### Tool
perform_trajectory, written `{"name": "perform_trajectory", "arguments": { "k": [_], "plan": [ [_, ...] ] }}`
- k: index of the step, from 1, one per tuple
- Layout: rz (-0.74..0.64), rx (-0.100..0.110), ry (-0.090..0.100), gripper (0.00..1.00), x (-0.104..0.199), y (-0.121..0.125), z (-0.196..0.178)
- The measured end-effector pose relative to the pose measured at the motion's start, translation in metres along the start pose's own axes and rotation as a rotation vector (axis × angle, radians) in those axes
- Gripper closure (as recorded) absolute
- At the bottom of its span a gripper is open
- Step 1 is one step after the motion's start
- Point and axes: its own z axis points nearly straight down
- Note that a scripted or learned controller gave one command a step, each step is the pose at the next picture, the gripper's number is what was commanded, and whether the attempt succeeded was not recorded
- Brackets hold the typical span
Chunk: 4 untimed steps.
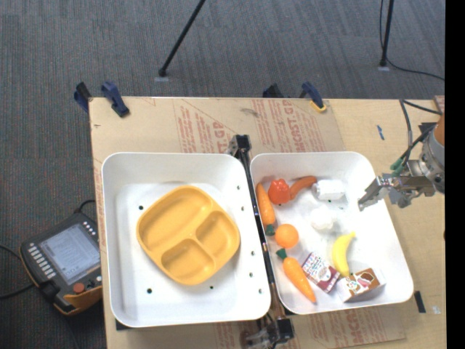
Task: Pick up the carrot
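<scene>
Two carrots lie in the right bin point(378, 231). One carrot point(298, 279) with a green top rests near the front, beside a small carton. A second carrot point(265, 204) lies along the bin's left wall. My gripper point(386, 195) hangs over the bin's right rim, well to the right of both carrots. Its fingers are spread open with nothing between them.
The right bin also holds a red pepper point(279, 192), an orange point(286, 235), a banana point(341, 252), two white items point(329, 189), and two small cartons point(361, 284). A yellow divided plate point(188, 234) lies in the left bin point(116, 195). A pendant point(64, 263) sits on the floor at left.
</scene>
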Motion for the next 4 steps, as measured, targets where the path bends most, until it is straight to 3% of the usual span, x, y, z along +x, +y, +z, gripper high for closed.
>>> {"name": "perform_trajectory", "arguments": {
  "k": [1, 2, 3, 4],
  "plan": [
    [0.001, 0.006, 0.003, 0.00, 0.061, -0.058, 0.072],
    [0.001, -0.007, 0.003, 0.00, 0.106, -0.057, 0.154],
    [0.002, 0.002, 0.002, 0.00, 0.113, -0.034, 0.167],
    [0.000, 0.001, 0.001, 0.00, 0.106, 0.032, 0.167]
  ]
}}
